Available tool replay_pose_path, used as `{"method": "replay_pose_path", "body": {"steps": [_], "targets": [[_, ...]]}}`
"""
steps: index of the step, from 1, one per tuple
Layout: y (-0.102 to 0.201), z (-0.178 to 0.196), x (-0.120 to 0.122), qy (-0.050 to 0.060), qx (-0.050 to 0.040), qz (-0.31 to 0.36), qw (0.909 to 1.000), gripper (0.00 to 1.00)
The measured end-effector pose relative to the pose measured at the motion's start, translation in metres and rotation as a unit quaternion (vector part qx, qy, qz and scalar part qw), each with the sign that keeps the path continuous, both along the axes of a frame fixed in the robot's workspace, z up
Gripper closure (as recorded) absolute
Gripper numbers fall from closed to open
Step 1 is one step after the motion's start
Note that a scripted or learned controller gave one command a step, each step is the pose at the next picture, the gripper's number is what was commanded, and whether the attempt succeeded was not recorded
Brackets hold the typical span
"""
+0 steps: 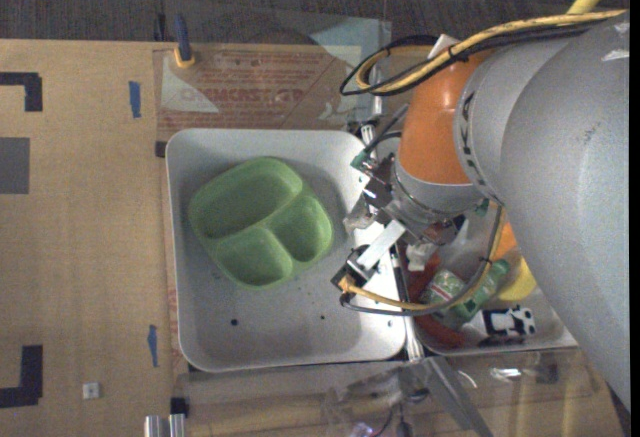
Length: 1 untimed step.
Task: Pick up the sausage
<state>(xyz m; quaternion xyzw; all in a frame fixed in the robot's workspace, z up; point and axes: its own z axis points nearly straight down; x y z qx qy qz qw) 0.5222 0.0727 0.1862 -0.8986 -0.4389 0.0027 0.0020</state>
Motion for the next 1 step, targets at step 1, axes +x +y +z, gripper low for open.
{"method": "replay_pose_path", "body": {"steps": [1], "targets": [[0.0338, -0.0411, -0.0235, -0.003, 0.0019, -0.040, 0.9992, 0.00]]}}
